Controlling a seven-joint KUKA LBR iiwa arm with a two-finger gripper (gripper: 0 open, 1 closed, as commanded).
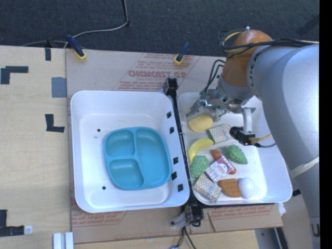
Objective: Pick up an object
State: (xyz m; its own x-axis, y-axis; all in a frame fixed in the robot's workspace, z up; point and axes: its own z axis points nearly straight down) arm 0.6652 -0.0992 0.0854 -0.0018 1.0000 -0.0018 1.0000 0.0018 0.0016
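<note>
Cardboard [104, 77] covers the bench under two white bins set side by side. Next in size is the arm [288, 87], grey with an orange band, reaching in from the right and bent down over the far end of the right bin [270, 191]. The left bin [85, 139] holds a blue divided plate [137, 157], lying flat near its middle.

The right bin carries the small things: a yellow lemon-shaped piece [201, 123] at the far end, a banana [198, 147] beside the divider, a green leafy piece [199, 166], a second green piece [236, 154], some small printed packets [213, 175], an orange biscuit-like piece [230, 187] and a white egg [247, 188] at the near end.

The gripper [205, 107] hangs just above the lemon-shaped piece, close to it or perhaps touching; whether its fingers are spread or closed I cannot tell, since the wrist hides them. Nothing is seen between them.

By my reading, the approach is made and the grasp and lift are left to do. The lemon-shaped piece, resting on the bin floor, looks like the likely target.
</note>
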